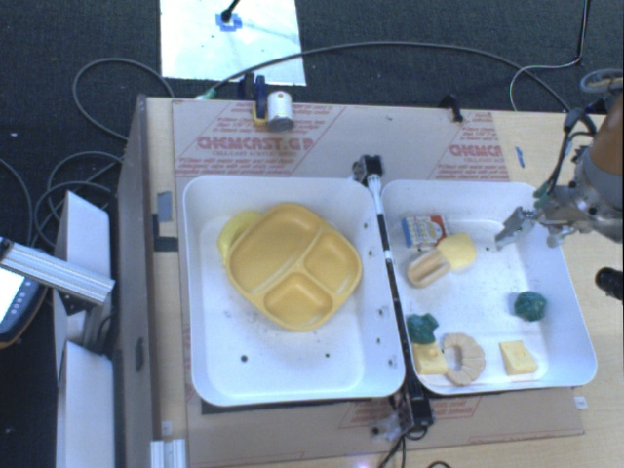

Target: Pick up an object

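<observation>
- Here the gripper hangs over the upper right part of the right bin, gripping nothing; whether its jaws are open or closed I cannot tell.
- Candidates lie well apart: a green ball nearest below it, a yellow block near the front wall, a yellow mushroom-shaped toy toward the middle.
- The ball looks the easiest choice: standing alone, clear of walls.
- Centre above it, descend straight, close gently so it doesn't roll.
</observation>
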You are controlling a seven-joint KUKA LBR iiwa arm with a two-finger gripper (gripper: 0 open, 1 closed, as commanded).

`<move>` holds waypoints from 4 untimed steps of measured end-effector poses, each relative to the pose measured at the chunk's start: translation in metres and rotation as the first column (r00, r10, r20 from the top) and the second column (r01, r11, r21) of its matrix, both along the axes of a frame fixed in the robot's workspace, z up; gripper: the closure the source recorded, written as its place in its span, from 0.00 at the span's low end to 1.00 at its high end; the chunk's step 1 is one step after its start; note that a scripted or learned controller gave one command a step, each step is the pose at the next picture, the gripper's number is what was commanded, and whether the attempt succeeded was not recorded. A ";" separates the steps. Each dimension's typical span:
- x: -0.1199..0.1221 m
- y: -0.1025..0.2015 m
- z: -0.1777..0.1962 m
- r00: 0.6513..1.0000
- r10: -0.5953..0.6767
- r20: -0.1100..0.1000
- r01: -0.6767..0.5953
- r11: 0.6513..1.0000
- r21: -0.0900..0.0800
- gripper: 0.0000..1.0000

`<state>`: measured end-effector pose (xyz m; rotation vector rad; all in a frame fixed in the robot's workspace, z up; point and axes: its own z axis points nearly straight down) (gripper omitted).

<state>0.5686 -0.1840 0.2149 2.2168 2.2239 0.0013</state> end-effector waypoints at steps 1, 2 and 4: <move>-0.009 0.094 -0.096 1.000 0.001 -0.003 -0.001 1.000 0.002 0.00; 0.054 0.053 -0.126 1.000 0.001 0.005 -0.001 1.000 -0.001 0.00; 0.006 0.036 -0.043 1.000 -0.002 0.001 0.002 1.000 -0.001 1.00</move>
